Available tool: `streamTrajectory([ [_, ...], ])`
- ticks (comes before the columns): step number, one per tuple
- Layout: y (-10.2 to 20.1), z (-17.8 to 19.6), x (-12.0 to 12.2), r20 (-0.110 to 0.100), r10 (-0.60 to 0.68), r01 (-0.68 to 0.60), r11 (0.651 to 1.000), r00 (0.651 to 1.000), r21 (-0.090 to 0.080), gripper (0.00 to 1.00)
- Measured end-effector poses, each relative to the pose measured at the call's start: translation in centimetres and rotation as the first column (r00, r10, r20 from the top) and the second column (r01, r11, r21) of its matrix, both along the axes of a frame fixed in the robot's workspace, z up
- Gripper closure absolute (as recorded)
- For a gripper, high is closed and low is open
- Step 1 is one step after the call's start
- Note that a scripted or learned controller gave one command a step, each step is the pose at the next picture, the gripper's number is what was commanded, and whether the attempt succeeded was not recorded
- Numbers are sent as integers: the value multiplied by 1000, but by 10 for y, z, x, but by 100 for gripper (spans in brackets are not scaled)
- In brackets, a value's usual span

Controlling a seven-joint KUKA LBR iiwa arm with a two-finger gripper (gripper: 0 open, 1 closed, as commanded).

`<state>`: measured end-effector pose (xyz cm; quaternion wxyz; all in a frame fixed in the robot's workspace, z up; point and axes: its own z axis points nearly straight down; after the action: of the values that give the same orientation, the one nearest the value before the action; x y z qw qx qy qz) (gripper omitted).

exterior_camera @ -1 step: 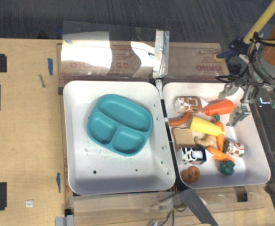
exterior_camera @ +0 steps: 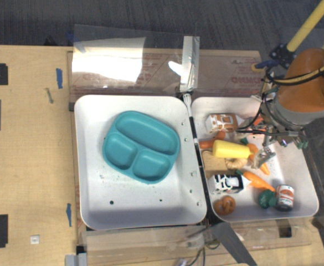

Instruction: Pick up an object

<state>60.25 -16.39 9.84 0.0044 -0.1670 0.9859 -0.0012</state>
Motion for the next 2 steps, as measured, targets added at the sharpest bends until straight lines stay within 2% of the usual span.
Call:
streamTrajectory([
  [1, -12, -10, -22, 1, -55, 55, 998, 998, 2, 0],
  [2, -10, 5, -17, 18, -53, 53, 999, 998, 0, 100],
])
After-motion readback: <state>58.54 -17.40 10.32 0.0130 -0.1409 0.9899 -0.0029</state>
